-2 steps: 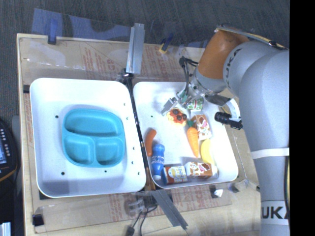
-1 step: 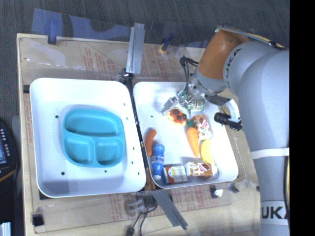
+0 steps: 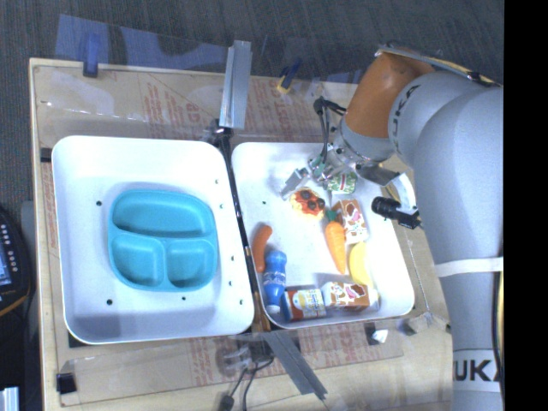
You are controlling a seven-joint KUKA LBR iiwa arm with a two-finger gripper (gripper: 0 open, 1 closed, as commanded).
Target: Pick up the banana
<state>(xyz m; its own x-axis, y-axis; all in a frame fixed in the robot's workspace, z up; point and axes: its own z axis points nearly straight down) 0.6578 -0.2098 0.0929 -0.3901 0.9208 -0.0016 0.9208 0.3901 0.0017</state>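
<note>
The arm (image 3: 445,187) reaches in from the right, its orange band (image 3: 381,97) above the far end of the right bin (image 3: 248,165). The gripper (image 3: 318,174) is down low at the bin's upper middle, right among the clutter, over a small green-and-white packet (image 3: 338,181). Whether it is spread or pinching anything, I cannot tell — the wrist and the clutter hide that.

The banana (image 3: 360,265) lies near the bin's right wall, toward the near end, yellow and lengthwise, well apart from the gripper. Just beside it on the left is a carrot (image 3: 335,240), and a small carton (image 3: 352,219) sits at the banana's far tip. Between carton and gripper there's an orange-and-black round toy (image 3: 306,201).

Along the near wall lies a long box (image 3: 332,298), touching or nearly touching the banana's near end. To the left stands a blue bottle (image 3: 274,276), with a red-orange sausage-like piece (image 3: 260,242) by the bin's left wall.

Over in the left bin (image 3: 77,169), a blue tray (image 3: 164,238) with three compartments rests in the middle.
</note>
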